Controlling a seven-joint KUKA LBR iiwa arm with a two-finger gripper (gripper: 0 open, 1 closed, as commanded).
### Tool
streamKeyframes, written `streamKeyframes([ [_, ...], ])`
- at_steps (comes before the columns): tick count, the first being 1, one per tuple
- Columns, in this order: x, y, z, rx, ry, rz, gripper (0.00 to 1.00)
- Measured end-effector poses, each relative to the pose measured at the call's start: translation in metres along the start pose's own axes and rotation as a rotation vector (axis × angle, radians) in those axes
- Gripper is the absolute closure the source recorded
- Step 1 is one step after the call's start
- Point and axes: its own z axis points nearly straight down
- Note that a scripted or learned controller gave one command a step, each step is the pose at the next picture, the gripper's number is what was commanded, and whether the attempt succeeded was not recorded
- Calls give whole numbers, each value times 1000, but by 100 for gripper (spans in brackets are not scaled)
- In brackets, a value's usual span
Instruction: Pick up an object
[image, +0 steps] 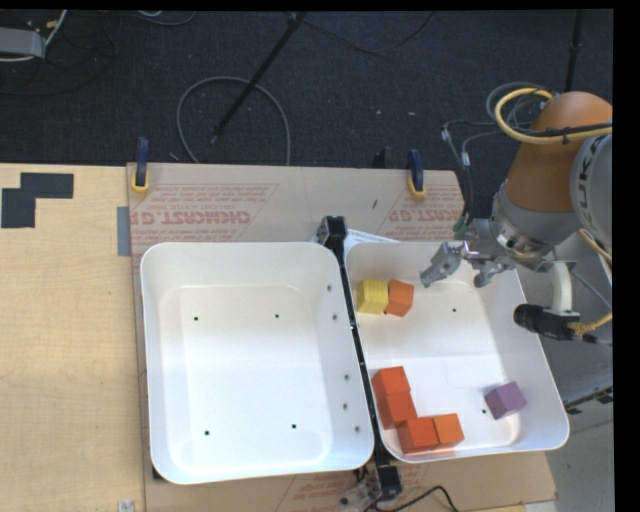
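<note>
In the right bin (530, 350) lie a yellow block (372, 296) and an orange block (400, 297) side by side near the far left corner. Several red and orange blocks (410, 412) cluster at the near left, and a purple block (505, 399) rests near the near right corner. My gripper (462, 268) hangs above the far side of this bin, to the right of the orange block and apart from it. Its fingers are spread, with nothing between them.
The left bin (160, 300) stands beside the right one, sharing a black divider clamp (333, 231). Cardboard (250, 205) lies under both bins, held by two clamps at the back. Cables trail on the dark floor behind.
</note>
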Motion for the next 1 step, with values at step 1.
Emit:
streamKeyframes([
  [1,22,-35,91,8,1,0,0],
])
